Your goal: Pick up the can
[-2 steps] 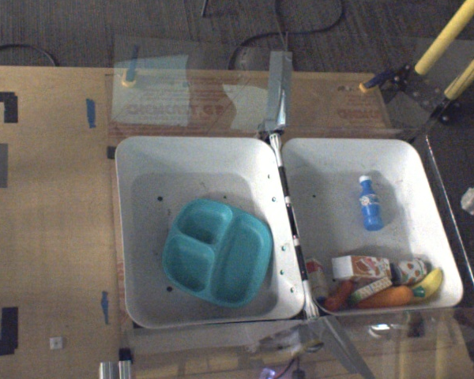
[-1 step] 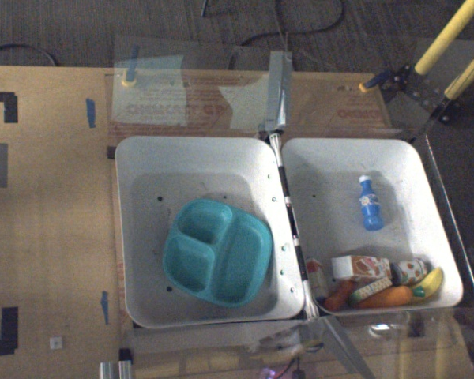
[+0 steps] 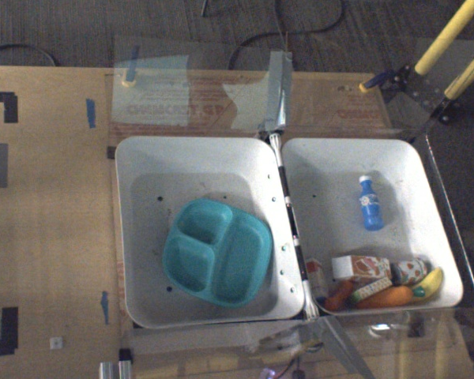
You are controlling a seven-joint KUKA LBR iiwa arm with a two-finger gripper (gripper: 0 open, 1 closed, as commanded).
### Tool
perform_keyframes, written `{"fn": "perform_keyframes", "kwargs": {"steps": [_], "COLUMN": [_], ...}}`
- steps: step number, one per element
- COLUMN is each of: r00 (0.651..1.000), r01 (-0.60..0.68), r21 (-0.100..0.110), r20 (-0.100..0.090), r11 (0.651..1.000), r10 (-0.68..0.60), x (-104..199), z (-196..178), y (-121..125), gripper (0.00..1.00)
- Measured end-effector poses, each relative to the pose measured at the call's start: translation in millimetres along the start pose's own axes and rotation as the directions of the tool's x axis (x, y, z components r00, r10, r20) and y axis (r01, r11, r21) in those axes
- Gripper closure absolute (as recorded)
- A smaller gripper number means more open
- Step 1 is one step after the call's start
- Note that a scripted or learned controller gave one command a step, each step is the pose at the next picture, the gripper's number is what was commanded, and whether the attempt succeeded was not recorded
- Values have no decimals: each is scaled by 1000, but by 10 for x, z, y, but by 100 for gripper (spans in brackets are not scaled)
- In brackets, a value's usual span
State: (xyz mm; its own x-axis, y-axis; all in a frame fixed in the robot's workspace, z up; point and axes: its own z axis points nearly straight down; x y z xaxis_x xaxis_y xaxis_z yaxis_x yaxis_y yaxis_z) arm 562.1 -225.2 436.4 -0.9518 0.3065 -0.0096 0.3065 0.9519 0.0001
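The can [image 3: 411, 271] is lying wedged among toy food [image 3: 379, 294] in the right bin's [image 3: 340, 164] near corner, crowding my approach; my gripper's grasp I cannot tell

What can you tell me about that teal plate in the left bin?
The teal plate is a rounded-square tray that looks like plastic, moulded into three compartments: two small ones on its left and one long one on its right. It lies flat, turned slightly askew, on the floor of the left bin, toward the near right part.
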Motion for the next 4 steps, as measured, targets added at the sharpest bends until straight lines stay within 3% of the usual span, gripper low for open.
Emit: {"fn": "perform_keyframes", "kwargs": {"steps": [1, 2, 4], "r00": [996, 970, 965], "r01": [86, 244, 263], "r21": [-1, -1, -1], "r20": [0, 1, 1], "r11": [996, 970, 965], "r10": [-86, -244, -263], "x": [-473, -945, -982], "z": [3, 5, 2], "y": [154, 301, 311], "gripper": [100, 100, 100]}}
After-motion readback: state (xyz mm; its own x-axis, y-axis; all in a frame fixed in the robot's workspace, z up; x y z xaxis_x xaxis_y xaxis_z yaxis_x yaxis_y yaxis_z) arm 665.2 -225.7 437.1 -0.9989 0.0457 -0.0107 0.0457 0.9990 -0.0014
